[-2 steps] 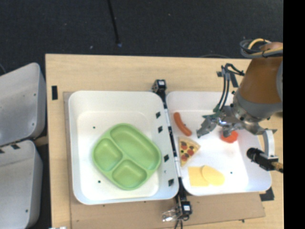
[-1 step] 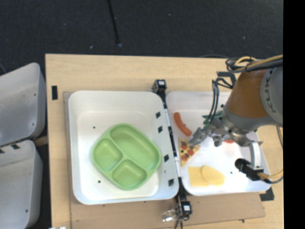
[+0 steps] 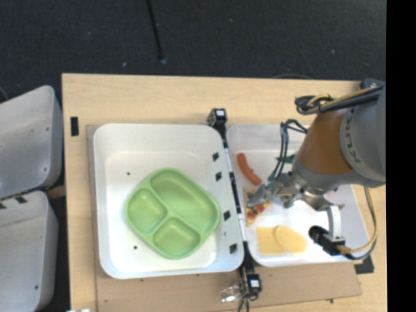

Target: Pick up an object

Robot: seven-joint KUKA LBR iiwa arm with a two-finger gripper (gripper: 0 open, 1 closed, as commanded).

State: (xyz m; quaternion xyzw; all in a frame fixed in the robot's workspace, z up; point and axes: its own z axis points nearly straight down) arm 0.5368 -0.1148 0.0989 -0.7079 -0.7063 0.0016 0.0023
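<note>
Reaching in from the right of the frame, the arm places the gripper low over the left part of the right bin, at centre-right of the frame. Finger state cannot be determined from this view.

Candidate objects lie in the right bin:
- An orange-red sausage-shaped piece, just above the gripper. Judged light, smooth and rounded; it may roll. Grasp across the narrow middle.
- Small red and yellow bits, at the gripper tip; too small to identify.
- A yellow flat slab with a pale oval piece overlapping it, lower in the bin. Judged thin and hard to pinch.

The green divided plate lies in the left bin.
</note>
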